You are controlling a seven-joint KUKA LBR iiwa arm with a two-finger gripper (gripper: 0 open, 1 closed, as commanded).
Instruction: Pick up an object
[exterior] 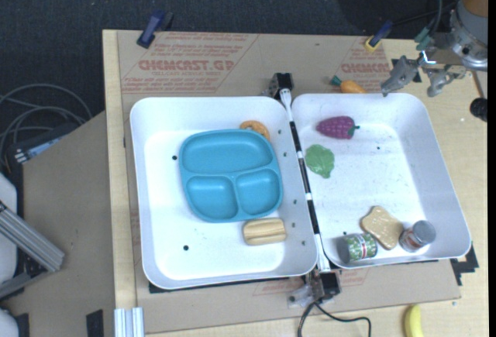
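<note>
1. lying nearest the camera, a yellow banana (412,322) is peeking in at the bench's bottom edge.
2. sitting in the right bin (434,173) are a green can (357,247), toast (382,226), a small jar (419,235), a green leaf (319,160) and a purple berry (336,127).
3. resting in the left bin (147,173) are a blue tray (231,174), a bread roll (264,231) and a pretzel (255,128).
4. hovering beyond the right bin's far corner, the gripper (415,77) is spreading its fingers, gripping nothing.

Even, fairly bright overhead light washes the white bins (147,173) almost to glare, shadows stay faint and short, detail is soft and grainy, and the dark floor at left looks dim.
</note>
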